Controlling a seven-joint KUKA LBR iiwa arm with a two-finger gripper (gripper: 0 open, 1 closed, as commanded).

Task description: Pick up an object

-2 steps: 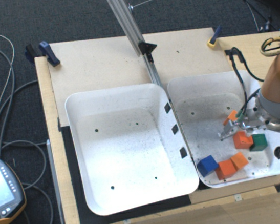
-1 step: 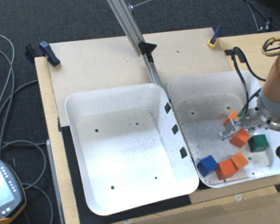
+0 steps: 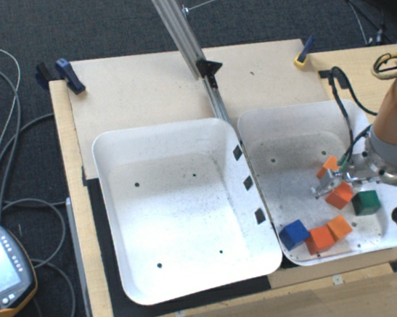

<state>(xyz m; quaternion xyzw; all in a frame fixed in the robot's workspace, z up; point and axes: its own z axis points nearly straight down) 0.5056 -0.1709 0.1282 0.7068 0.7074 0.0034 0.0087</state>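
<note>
Nearest the lens, the gripper [image 3: 332, 185] hangs low in the right bin [image 3: 282, 124] — grip state I cannot tell. Touching it lies an orange block [image 3: 339, 196], green block [image 3: 367, 202] beside — likely light, rigid; pinch opposite flat faces.
</note>
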